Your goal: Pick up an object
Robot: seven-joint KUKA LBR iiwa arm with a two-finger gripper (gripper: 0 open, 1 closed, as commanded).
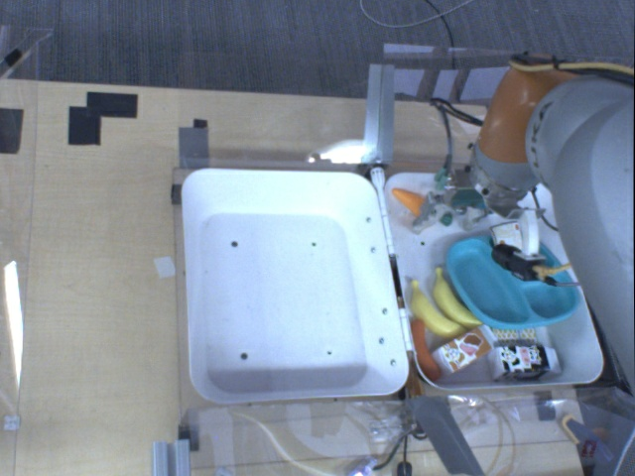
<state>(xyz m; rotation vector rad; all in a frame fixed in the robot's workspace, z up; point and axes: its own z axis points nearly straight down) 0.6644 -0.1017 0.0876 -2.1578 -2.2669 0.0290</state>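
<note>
The table (89,266) is pale wood, and at its far left it carries two flat black patches (99,117). Next comes the left bin (278,286), one white shallow tray, and its floor shows a few small dark dots. The right bin (429,254) stands directly beside it, with the rims touching, and all the things to pick lie in this one.

Counted from the left side of the right bin, there is one orange carrot-shaped piece (406,199) in the far corner. One reddish piece (420,341) lies along the left wall near the front, partly hidden under the fruit. There are two bananas (429,311), lying side by side and touching. There are two small cartons: one red and white carton (462,352) and one black and white carton (521,361), both at the front edge. One blue dish (496,296) lies just right of the bananas and takes much of the floor.

The tool (437,211) hangs low over the far part of this bin, just beside the carrot-shaped piece on its right. I cannot tell whether it is open or closed, and I see nothing held in it. The grey arm (585,147) with its orange band (511,107) covers the far right corner of the bin.
</note>
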